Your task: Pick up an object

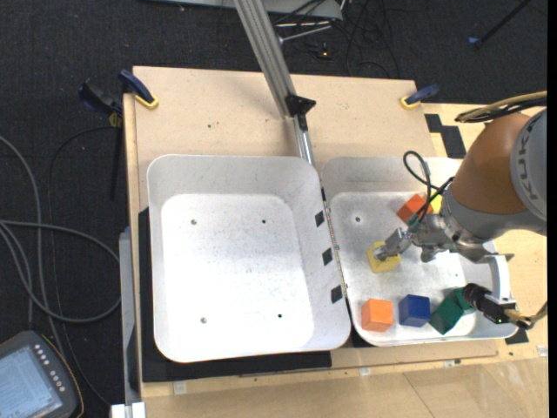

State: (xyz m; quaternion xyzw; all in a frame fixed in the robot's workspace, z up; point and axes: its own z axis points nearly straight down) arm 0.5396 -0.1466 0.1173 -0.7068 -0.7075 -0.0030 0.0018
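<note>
Speckled white plastic bins (165,233), matt wood bench (218,103), dark carpet floor (52,24).

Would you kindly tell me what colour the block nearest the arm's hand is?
Yellow: the small yellow block beside the hand, in the camera view.

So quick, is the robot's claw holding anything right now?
Gripper: right at the yellow block in the right bin, but open or shut cannot be told, nor whether it holds the block.

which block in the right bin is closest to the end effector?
The yellow block, right at the end effector. The orange block, blue block and green block sit in a row along the bin's near edge.
</note>
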